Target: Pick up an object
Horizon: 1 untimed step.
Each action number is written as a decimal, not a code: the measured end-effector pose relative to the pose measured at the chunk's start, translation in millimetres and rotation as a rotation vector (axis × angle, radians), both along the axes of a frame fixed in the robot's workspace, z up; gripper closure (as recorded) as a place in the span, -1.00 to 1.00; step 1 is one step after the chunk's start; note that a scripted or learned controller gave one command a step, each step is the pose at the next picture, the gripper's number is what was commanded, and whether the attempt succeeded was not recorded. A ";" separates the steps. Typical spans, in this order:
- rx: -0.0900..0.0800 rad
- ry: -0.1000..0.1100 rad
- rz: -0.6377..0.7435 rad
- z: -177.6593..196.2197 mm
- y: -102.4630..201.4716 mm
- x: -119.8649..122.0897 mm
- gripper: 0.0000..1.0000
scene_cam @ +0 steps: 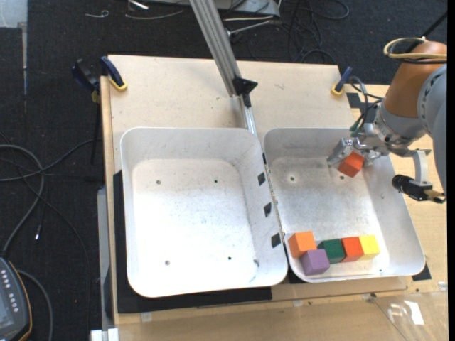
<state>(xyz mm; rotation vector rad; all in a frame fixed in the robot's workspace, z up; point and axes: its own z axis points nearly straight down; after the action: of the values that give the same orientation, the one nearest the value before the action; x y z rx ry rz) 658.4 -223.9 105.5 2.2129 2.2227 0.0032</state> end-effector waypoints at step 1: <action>-0.001 0.003 -0.002 -8.8 12.3 -14.9 -1.00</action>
<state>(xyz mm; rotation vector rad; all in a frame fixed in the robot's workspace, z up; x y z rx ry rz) 643.4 -211.7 96.6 2.2163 2.2211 -0.0008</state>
